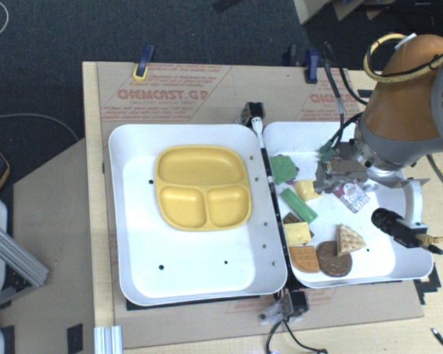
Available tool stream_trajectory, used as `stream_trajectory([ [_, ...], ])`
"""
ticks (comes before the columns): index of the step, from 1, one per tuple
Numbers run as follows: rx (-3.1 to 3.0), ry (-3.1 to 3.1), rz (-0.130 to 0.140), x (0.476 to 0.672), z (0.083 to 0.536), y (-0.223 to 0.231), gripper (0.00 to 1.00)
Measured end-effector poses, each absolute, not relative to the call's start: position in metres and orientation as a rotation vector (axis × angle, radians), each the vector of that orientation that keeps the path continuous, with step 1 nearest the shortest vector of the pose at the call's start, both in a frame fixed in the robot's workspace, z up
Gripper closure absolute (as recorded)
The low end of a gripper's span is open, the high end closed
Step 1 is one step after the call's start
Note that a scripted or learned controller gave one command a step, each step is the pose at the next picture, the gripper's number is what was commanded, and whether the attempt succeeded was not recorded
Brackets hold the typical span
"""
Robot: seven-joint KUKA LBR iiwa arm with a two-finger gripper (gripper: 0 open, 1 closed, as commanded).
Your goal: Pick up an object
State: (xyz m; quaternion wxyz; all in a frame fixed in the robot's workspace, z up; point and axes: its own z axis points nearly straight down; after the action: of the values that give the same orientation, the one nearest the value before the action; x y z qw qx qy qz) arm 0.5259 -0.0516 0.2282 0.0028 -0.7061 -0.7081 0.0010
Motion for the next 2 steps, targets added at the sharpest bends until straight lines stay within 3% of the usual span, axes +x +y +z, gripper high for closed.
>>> stream_trajectory([
  [2, -2.222, -2.223, -0.002, 0.5362, 0.2343, -0.0566, 1.00],
])
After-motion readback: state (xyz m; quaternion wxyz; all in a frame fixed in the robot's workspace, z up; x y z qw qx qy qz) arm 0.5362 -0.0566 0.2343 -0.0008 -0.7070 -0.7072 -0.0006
